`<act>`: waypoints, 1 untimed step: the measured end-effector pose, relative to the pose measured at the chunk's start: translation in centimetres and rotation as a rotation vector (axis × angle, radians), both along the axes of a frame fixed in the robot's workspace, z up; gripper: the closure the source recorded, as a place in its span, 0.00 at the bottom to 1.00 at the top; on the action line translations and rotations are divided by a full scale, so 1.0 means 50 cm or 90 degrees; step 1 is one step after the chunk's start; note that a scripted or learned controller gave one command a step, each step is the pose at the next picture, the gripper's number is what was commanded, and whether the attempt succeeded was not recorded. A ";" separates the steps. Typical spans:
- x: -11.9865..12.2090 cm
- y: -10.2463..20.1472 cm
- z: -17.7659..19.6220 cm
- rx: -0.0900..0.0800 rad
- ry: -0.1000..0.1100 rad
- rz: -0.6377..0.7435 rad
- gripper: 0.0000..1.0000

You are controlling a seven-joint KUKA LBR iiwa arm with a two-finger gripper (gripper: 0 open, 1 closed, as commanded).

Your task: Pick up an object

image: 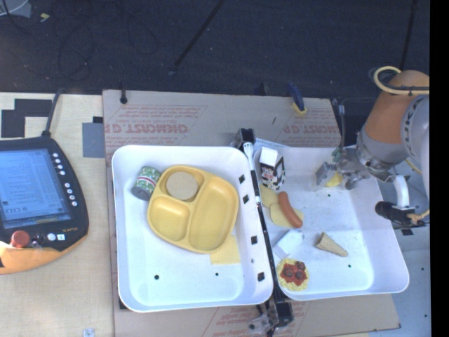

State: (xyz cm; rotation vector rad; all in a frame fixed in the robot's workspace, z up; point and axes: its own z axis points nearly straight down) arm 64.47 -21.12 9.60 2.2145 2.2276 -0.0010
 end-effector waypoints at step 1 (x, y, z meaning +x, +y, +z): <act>0.000 0.001 -0.003 0.000 0.001 0.001 0.00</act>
